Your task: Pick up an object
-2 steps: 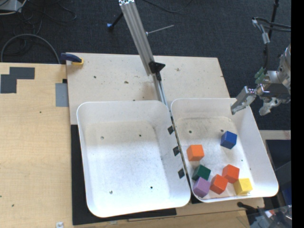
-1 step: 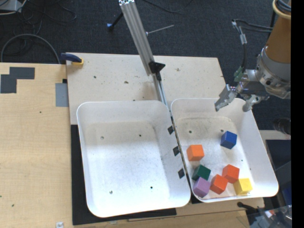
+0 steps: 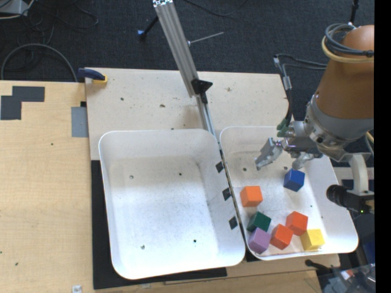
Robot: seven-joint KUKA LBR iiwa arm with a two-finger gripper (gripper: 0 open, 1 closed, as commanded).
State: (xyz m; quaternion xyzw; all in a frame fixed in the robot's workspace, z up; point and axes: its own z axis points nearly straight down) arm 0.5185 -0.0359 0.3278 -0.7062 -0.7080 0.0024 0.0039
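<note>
Blocks are gathered in the right bin (image 3: pixel 232 140), and I'll place everything against the blue cube (image 3: pixel 294 180), which sits near that bin's right wall, resting on the floor of the bin. My gripper (image 3: pixel 282 155) hangs just up and to the left of the blue cube; I see its fingers (image 3: pixel 266 156) spread apart with nothing between them, one pointing left over bare bin floor, the other just above the cube. Down-left of the blue cube lies an orange cube (image 3: pixel 251 195). Farther below it cluster a dark green block (image 3: pixel 260 220), a purple block (image 3: pixel 259 240), two more orange blocks (image 3: pixel 281 235) (image 3: pixel 297 221) and a yellow block (image 3: pixel 312 238). Well left of the blue cube sits the left bin (image 3: pixel 110 163) on the tabletop (image 3: pixel 140 102).
</note>
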